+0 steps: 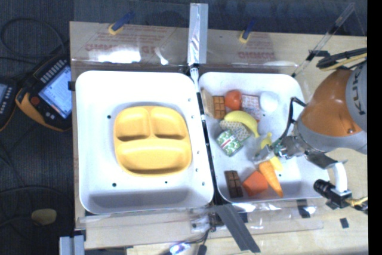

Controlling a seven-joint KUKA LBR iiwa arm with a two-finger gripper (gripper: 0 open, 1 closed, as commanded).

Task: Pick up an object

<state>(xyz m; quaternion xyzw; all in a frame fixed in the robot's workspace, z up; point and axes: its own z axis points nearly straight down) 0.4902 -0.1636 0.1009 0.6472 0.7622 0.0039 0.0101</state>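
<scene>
Pincer (pixel 270 151) sits low in the right white bin (pixel 287 85), w/ the grey arm and its orange band (pixel 327 109) reaching in from the right. Can't tell how far open it is or whether it has anything: tip is small and blurred against the toys.

Just beside it, touching or nearly so: small yellow piece (pixel 265 142) and orange plastic carrot (pixel 271 175), prob. the pick targets given where the tip points. Red-orange wedge (pixel 255 183) leans on the carrot; dark brown chocolate bar (pixel 233 183) lies at the bin's near wall.

Further out, toys are bunched together: yellow banana (pixel 243 120), green-white packet (pixel 232 141), red tomato (pixel 233 98), 2nd brown bar (pixel 218 106), white egg-like ball (pixel 269 102).

Left white bin (pixel 89 128) holds a yellow divided plastic tray (pixel 153 138), well apart; likely a drop spot. Both bins rest on the wooden worktop (pixel 89 33).
</scene>
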